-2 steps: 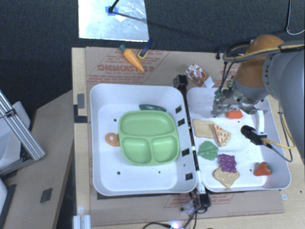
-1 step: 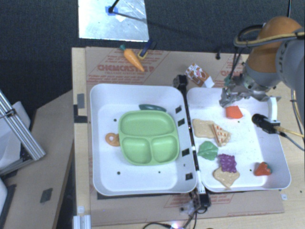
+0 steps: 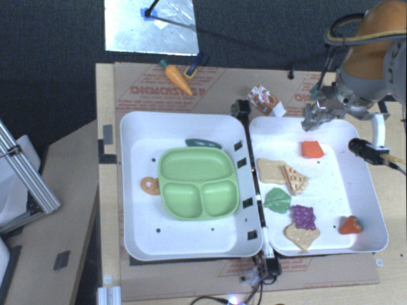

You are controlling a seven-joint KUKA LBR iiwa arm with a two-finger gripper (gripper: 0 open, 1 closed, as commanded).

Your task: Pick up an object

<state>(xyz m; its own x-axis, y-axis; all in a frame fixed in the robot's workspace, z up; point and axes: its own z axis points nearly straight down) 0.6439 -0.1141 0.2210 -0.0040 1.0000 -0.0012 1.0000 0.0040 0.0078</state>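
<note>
My gripper [image 3: 311,121] hangs over the far edge of the right bin [image 3: 365,189], just above and behind an orange block [image 3: 311,149]. Nothing shows between its fingers. In the right bin lie a slice of toast [image 3: 271,170], a waffle piece [image 3: 296,179], a green leaf [image 3: 278,200], purple grapes [image 3: 303,216], a tan cookie-like piece [image 3: 301,236] and a red strawberry [image 3: 350,225]. The left bin [image 3: 137,170] holds a green divided plate [image 3: 196,183], an orange pretzel ring [image 3: 150,185] and a dark green piece [image 3: 203,143] behind the plate.
Behind the bins on the cardboard lie a toy carrot [image 3: 178,79] and a small red-and-white packet [image 3: 263,99]. A shiny metal sheet [image 3: 151,18] sits further back. A black divider with clips [image 3: 249,170] runs between the two bins.
</note>
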